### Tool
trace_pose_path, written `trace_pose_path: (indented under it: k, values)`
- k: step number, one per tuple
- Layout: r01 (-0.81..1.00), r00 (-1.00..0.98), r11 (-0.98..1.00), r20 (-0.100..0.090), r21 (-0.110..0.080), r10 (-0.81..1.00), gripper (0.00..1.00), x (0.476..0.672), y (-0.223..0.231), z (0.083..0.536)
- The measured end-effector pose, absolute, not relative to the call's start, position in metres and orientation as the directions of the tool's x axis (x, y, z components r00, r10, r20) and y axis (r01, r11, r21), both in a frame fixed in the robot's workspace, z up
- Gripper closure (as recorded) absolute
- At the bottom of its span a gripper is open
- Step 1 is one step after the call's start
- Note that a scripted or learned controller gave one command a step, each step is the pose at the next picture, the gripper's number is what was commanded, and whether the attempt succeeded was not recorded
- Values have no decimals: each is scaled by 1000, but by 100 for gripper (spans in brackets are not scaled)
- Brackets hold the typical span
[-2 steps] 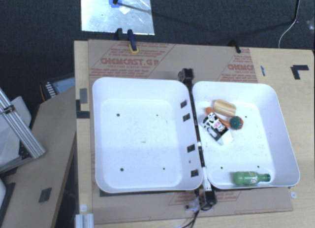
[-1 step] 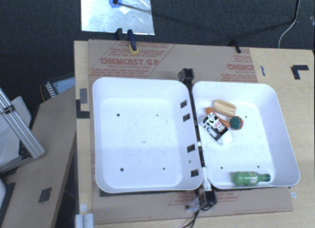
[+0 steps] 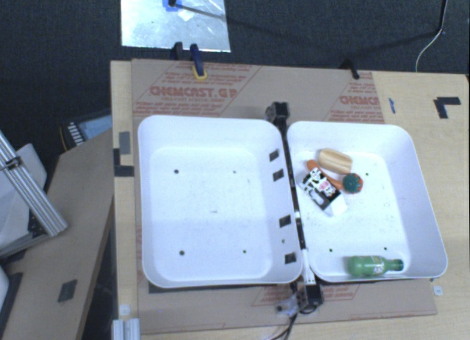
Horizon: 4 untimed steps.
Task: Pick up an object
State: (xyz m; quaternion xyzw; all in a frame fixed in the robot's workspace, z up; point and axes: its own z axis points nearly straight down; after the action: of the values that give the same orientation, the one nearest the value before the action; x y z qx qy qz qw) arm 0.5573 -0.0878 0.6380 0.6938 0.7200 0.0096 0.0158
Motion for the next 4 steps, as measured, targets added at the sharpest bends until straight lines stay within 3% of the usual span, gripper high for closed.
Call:
trace_pose_path:
  k: [4]
  values:
    - [998, -45, 46, -14, 51, 999, 100, 557, -88, 684]
